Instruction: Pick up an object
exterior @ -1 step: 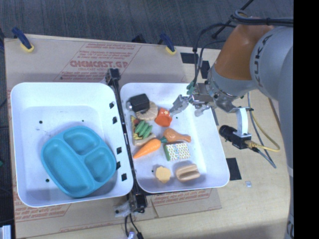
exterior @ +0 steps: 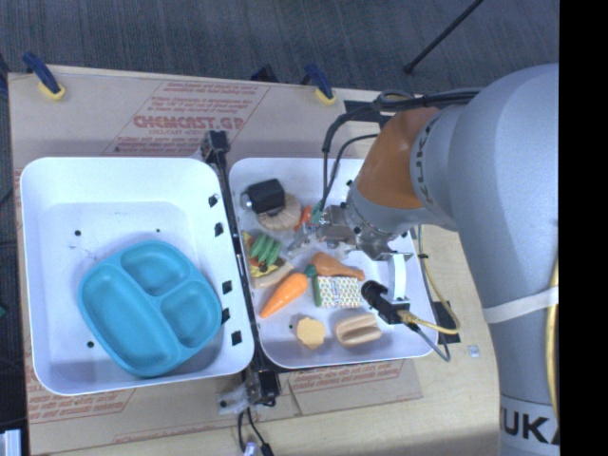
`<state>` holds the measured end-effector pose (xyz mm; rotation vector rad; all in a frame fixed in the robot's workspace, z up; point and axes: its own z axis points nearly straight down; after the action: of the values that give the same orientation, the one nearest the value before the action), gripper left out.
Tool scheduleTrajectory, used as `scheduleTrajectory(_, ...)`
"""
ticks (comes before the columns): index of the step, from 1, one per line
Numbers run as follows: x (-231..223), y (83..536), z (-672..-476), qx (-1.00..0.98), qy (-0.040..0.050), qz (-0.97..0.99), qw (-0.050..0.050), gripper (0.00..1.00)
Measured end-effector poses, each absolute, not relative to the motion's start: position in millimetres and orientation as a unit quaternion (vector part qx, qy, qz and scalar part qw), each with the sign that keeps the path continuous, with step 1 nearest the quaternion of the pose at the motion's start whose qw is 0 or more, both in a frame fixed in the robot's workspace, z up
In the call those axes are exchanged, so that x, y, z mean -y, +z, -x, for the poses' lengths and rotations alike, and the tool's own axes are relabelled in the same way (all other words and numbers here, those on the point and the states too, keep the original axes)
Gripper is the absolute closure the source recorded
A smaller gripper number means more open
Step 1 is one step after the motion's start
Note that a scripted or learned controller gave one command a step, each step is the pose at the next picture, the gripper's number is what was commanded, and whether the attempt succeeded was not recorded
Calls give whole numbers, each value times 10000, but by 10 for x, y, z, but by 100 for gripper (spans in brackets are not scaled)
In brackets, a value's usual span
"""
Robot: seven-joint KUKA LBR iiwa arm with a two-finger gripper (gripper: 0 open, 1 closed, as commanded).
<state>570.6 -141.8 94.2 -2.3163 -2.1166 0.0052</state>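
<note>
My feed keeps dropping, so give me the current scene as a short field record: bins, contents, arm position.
left bin: holds a blue divided tray, lying flat
right bin: holds a pile of toy food
carrot: orange, lying at a slant near the bin's middle
hot dog bun: near the front edge, apart from the carrot
black block: at the back left of the right bin
arm: reaching in from the right, over the right bin
gripper: low over the toy pile, state not readable
</note>
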Motion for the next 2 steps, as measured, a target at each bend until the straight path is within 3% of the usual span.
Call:
scheduleTrajectory(1, 1203, 913, -5069, 6849, 14, 7286, 27, 0)
scheduleTrajectory(2, 1013, 914, -4765, 7413, 2, 6712, 12, 0)
